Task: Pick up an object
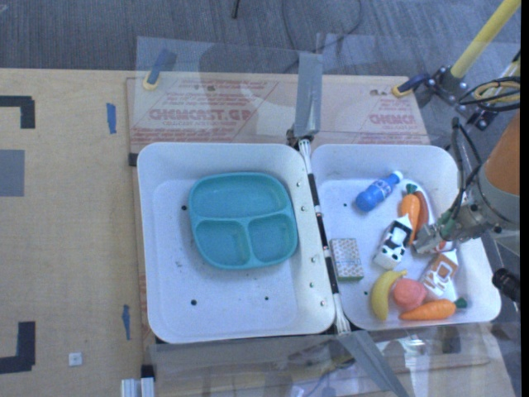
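The right bin [471, 308] holds several toys: a blue bottle [378, 191], an orange carrot [412, 209], a black-and-white cow-patterned bottle [395, 245], a speckled block [346, 259], a yellow banana [381, 292], a pink round fruit [407, 292], a second carrot [430, 310] and a white-and-orange carton [442, 273]. My gripper [428, 241] reaches in from the right and sits low in this bin, just right of the cow-patterned bottle, below the upper carrot and above the carton. Nothing is visibly lifted.
The left bin [165, 304] holds a teal divided plate [244, 220]. A metal divider [318, 238] runs between the bins. Cables and a yellow pole [488, 31] stand at the upper right, behind the right bin.
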